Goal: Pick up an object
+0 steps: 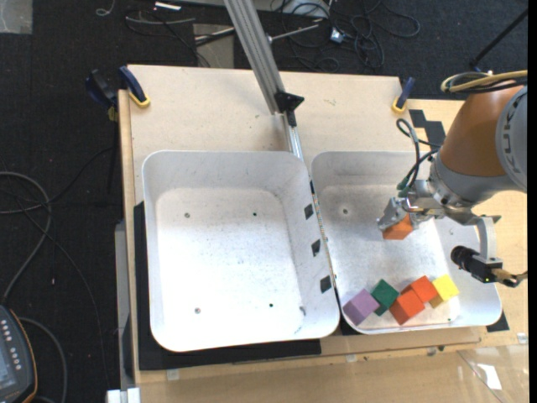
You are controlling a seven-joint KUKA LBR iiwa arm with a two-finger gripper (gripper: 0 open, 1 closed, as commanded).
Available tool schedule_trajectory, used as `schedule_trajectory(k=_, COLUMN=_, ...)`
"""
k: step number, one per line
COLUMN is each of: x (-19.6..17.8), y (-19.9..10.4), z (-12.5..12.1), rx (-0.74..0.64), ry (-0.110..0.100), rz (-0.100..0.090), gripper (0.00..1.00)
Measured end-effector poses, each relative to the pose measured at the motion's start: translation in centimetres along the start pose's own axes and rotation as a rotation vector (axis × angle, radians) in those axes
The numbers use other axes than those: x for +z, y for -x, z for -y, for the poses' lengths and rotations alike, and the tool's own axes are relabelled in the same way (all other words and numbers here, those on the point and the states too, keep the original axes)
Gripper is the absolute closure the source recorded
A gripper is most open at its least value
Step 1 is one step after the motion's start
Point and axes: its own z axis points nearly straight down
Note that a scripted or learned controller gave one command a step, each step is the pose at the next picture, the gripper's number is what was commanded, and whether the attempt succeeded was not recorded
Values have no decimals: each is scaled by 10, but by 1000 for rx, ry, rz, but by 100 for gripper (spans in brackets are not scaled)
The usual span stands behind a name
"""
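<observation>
Two bins (168, 175), six blocks (409, 302)

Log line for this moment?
gripper over right bin | orange block between jaws | purple, green blocks on floor

Blocks (401, 299) lie in the right bin's (352, 168) near corner.

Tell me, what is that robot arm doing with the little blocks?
The arm reaches into the right bin, and its gripper has an orange block between its fingers, lifted over the middle of the bin. More blocks sit at the near edge of that bin: a purple block, a green block, two more orange ones and a yellow block. The left bin sits beside it.
</observation>
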Motion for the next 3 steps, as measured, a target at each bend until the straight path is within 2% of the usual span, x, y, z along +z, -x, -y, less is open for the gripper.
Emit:
schedule_trajectory(k=1, x=-57, y=-77, z=32, rx=-9, ry=6, rz=-2, gripper=100)
schedule_trajectory(k=2, x=-53, y=-152, z=21, rx=-10, ry=3, rz=-1, gripper=100)
schedule_trajectory(k=3, x=-106, y=-207, z=36, rx=-9, ry=7, rz=-1, gripper=100)
